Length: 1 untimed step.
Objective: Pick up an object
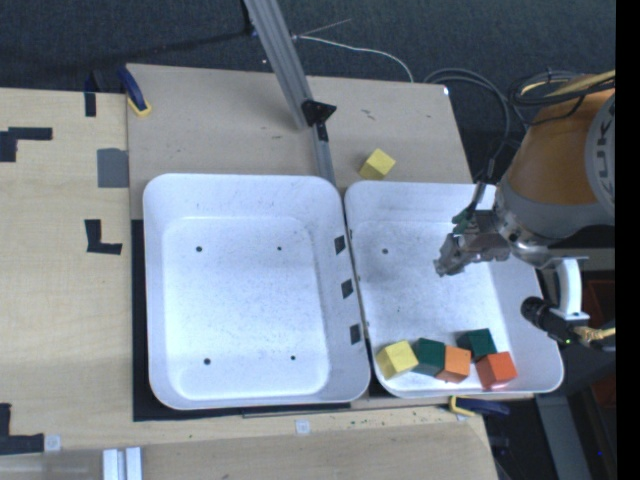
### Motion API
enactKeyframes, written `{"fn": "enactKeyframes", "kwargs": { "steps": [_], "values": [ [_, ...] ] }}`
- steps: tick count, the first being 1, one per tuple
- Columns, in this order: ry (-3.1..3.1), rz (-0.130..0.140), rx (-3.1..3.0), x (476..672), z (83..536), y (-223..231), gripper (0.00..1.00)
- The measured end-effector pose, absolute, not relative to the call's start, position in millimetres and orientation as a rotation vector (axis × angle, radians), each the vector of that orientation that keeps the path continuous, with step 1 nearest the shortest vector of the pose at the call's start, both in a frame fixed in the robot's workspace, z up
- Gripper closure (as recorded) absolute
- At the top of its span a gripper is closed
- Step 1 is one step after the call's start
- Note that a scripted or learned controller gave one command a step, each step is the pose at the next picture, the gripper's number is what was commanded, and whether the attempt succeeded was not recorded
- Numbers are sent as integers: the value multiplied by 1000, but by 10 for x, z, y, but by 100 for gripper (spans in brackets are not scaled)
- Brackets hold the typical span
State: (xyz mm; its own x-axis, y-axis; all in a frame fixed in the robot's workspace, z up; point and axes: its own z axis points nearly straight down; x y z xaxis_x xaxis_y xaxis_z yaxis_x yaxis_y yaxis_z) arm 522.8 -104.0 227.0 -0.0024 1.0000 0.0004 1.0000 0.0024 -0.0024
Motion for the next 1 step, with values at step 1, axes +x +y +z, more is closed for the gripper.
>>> {"fn": "enactKeyframes", "kwargs": {
  "steps": [1],
  "values": [
    [-2222, 3, -2217, 5226, 2264, -1040, 0]
  ]
}}
